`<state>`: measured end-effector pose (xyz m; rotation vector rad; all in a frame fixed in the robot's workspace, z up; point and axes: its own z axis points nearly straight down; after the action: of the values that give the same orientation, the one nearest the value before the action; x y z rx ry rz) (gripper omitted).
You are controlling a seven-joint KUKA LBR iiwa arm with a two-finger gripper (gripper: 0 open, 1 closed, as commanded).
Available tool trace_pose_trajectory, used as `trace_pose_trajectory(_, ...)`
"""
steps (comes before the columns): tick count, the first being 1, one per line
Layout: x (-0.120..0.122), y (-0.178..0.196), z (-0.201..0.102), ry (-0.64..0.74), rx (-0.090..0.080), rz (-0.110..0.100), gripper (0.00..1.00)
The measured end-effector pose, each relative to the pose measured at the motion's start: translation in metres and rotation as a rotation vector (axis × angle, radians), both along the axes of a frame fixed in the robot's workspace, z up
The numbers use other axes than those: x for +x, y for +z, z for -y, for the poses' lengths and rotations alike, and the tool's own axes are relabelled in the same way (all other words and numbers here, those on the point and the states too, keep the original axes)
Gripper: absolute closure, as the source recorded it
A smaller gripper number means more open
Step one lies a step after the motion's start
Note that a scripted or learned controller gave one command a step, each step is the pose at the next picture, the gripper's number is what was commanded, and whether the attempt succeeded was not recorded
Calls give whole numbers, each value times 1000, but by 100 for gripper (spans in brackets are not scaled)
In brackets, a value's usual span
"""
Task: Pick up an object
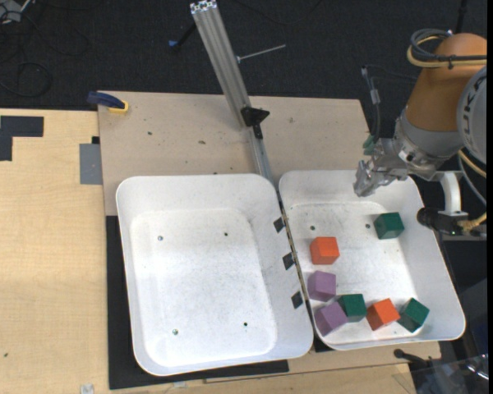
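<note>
The right bin [427, 265] holds several small blocks. An orange cube [324, 249] lies near its middle, and a green cube [389, 225] sits toward the far right. Along the front lie a purple cube [321, 285], a second purple cube [331, 316], a green cube [353, 305], an orange cube [383, 312] and a green cube [414, 313]. My gripper [368, 182] hangs over the bin's far edge, up and left of the far green cube, with nothing visibly between its fingers.
The left bin [148, 212] stands beside the right one, joined by black clips along the shared rim. A slanted aluminium rail [226, 72] rises behind the bins. Wooden bench surface stretches to the left, with a blue clamp [107, 101] at the back.
</note>
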<state>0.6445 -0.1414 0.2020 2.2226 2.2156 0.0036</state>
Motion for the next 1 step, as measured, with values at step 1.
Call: trace_pose_trajectory(1, 1, 54, 1, 3, -1, 1, 100)
